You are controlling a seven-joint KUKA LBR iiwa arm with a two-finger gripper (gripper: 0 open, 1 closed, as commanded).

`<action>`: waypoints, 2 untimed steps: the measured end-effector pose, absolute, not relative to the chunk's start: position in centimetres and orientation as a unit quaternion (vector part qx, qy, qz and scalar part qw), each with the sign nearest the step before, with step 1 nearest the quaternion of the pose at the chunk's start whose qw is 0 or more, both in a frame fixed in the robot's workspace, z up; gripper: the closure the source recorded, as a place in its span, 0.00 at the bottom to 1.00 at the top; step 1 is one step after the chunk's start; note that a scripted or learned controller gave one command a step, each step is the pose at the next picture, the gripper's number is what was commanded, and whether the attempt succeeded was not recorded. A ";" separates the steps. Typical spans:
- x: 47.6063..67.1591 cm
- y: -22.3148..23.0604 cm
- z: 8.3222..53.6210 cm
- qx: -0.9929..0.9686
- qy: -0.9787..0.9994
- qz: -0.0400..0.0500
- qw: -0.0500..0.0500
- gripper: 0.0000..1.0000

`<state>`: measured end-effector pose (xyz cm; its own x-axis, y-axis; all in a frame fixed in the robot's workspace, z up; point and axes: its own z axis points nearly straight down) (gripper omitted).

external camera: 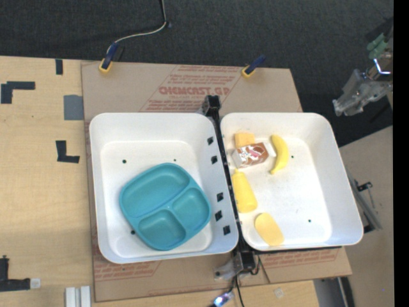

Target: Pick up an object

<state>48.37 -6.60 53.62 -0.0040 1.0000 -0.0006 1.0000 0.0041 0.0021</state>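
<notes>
The right bin [323, 130] holds several toy foods. A yellow banana [279, 153] lies near its back, beside a small printed packet [250, 154] and an orange block [243, 139]. A yellow oblong piece [243, 192] rests along the bin's left wall, and another yellow piece [268, 228] sits near the front. My gripper [348, 101] hovers outside the right bin, beyond its back right corner and well above the bench, with nothing seen in it.
The left bin [105, 133] holds a teal divided plate [165, 205]. Both bins stand on a cardboard sheet [192, 85] held by two clamps at the back. A dark cable [160, 18] runs across the dark floor behind.
</notes>
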 end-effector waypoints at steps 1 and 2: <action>48.2 2.2 36.7 0.704 0.710 -0.005 -0.006 1.00; 48.3 3.8 26.5 0.707 0.708 -0.002 -0.002 1.00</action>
<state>48.31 3.79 26.54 -0.0013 1.0000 0.0004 1.0000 0.0013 -0.0051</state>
